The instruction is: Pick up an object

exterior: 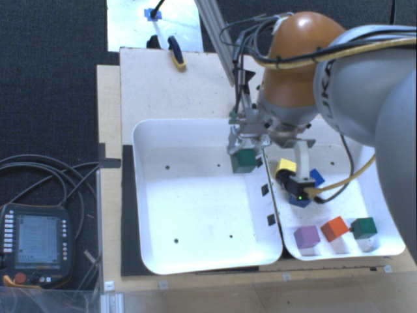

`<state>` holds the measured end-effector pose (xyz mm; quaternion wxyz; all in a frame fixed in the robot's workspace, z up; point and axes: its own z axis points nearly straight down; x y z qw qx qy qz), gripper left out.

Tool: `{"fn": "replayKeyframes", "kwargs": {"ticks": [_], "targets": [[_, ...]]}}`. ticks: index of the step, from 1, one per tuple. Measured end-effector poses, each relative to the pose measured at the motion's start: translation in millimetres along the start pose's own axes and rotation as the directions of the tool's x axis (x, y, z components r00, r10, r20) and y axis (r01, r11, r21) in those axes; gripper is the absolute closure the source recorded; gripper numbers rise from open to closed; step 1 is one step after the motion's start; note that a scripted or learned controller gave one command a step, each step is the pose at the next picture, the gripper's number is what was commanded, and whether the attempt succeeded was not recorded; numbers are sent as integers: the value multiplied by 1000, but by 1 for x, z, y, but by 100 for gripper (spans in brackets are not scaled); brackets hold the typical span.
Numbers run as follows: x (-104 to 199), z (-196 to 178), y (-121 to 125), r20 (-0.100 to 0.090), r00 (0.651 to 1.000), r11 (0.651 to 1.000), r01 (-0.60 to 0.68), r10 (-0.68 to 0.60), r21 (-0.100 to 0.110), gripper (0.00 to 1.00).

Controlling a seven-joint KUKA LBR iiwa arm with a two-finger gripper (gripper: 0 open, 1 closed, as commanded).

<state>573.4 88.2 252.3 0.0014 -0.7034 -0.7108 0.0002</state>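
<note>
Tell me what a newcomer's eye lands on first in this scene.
First, the big grey arm with its orange band, reaching in from the right over the bench. Its gripper is shut on a dark green block above the left bin. Then the colours in the right bin: purple, orange and green blocks along its near edge.

Both bins [195, 253] are white, the left one flecked with small dark dots. The surface [169, 90] is pale beige. The arm [371, 77] is grey with an orange band [303, 51]. A green cube [245, 160] sits under the gripper. Other blocks are yellow [285, 167], blue [316, 177], purple [307, 237], orange [335, 228] and dark green [363, 227].
</note>
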Motion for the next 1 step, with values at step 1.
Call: {"fn": "replayKeyframes", "kwargs": {"ticks": [1], "targets": [[-4, -1, 1, 1, 1000, 1000, -7, 7, -3, 0]]}}
